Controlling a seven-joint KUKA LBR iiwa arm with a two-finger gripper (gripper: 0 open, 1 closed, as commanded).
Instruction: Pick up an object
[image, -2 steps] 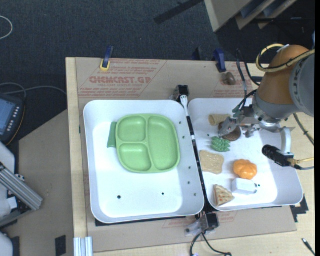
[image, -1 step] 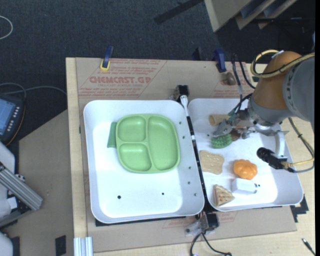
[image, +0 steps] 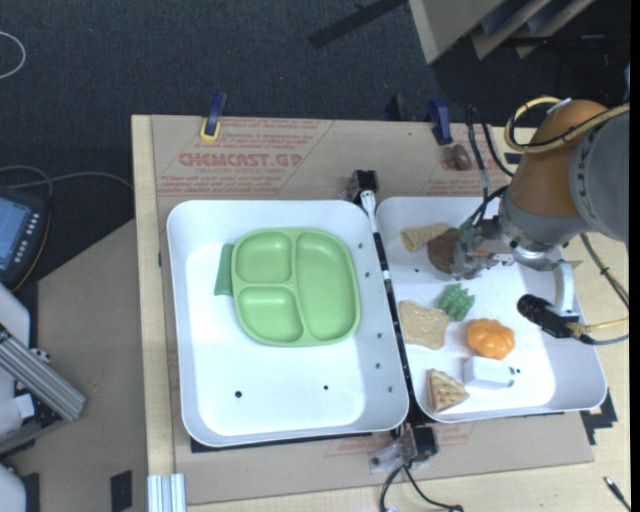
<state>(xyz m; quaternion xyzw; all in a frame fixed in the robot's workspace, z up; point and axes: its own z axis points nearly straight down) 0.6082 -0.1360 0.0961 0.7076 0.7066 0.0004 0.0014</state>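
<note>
- Over on the right side of the surface (image: 150, 300), the arm (image: 565, 170) reached in with its orange band up top, and the gripper (image: 468, 262) sat low in the upper part of the right bin (image: 580, 390).
- Couldn't tell the state of the jaws at all, too small and dark down there to make out.
- Right at the gripper was a brownish round object (image: 441, 252), touching or just beside it, honestly hard to say which.
- Just left of that lay a tan wedge piece (image: 422, 237), close to the bin's top left corner.
- Below the gripper sat a small green leafy toy (image: 458, 300), apart from it.
- Left of the green one, a tan bread-like slice (image: 424, 324) lay against the bin's left wall.
- An orange round fruit (image: 490, 338) sat near the middle of the right bin, with a white block (image: 488, 374) just below it, looked like they were touching.
- A triangular sandwich-looking piece (image: 445, 390) rested in the bottom left corner of that bin, just beside the white block.
- Over in the left bin (image: 200, 380) lay 1 green divided plate (image: 296, 286) with 3 compartments, sitting toward the upper middle.
- 2 clamps, a yellow one (image: 212, 118) and a blue one (image: 438, 118), gripped the far edge of the board.
</note>
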